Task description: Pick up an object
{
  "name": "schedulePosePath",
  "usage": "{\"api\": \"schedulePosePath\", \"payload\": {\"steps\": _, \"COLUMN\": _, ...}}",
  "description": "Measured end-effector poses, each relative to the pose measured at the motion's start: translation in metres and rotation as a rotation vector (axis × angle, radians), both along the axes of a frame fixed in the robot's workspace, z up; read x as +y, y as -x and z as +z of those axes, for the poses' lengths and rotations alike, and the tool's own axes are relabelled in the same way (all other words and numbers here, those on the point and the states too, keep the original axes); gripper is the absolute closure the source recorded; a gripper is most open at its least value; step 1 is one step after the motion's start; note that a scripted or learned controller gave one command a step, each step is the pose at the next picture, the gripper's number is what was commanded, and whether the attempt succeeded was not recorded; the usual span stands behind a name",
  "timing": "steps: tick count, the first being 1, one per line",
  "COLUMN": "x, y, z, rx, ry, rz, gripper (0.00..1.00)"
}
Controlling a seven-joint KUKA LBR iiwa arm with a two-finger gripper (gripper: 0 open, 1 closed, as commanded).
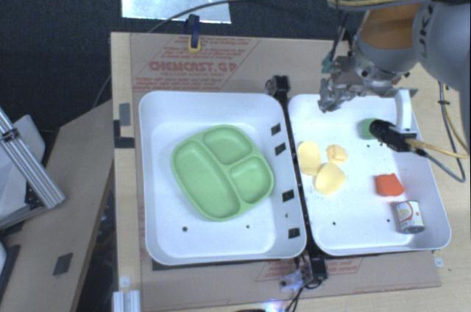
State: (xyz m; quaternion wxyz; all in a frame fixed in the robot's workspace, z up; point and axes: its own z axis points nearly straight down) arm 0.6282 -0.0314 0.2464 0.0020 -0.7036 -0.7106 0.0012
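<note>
On the table point(82, 150), the orange block point(388, 185) below-right of our claw point(333, 98) seems light and stiff; we'd grip its flat sides. We cannot tell the claw's state.

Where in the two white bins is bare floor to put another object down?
Left shallow white bin: bare margins round the green three-compartment plastic plate, widest along the near edge. Right white bin: bare near-left corner, between the pale yellow pieces and the tin can. Crowded: its middle and right side, with the orange block; the gripper hangs over its far-left corner.
</note>
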Motion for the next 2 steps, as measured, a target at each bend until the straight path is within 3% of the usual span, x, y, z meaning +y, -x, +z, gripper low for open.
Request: {"api": "schedulePosePath", "payload": {"steps": 2, "x": 0.109, "y": 0.012, "z": -0.005, "rx": -0.002, "ry": 0.000, "rz": 0.001, "gripper": 1.00}}
